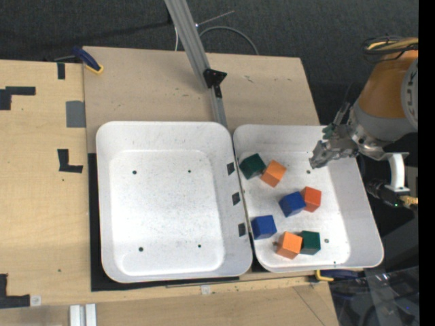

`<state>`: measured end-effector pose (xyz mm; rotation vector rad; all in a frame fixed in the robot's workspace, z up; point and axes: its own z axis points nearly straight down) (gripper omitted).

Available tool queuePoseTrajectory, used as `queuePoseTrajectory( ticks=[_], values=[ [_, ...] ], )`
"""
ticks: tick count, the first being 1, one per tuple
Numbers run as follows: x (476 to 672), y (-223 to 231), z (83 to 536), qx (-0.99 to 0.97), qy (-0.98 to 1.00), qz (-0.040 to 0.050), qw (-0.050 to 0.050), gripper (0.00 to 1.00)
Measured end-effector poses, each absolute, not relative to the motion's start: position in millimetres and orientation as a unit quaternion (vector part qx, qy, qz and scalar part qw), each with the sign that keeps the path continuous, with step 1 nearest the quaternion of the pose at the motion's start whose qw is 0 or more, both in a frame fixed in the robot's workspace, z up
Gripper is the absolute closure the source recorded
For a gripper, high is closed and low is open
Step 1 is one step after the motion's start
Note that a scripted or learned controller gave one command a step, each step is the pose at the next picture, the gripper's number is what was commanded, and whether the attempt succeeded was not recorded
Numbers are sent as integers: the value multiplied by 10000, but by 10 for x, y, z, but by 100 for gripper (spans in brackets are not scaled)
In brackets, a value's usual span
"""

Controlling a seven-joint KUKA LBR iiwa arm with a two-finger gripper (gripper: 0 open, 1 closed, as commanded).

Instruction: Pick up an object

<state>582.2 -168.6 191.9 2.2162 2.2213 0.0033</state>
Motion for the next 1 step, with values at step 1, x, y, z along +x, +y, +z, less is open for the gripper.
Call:
queuePoseTrajectory(
  ticks=[1],
  values=[
    [5873,-1695,2354,7065,7077,9,19,100]
  ],
)
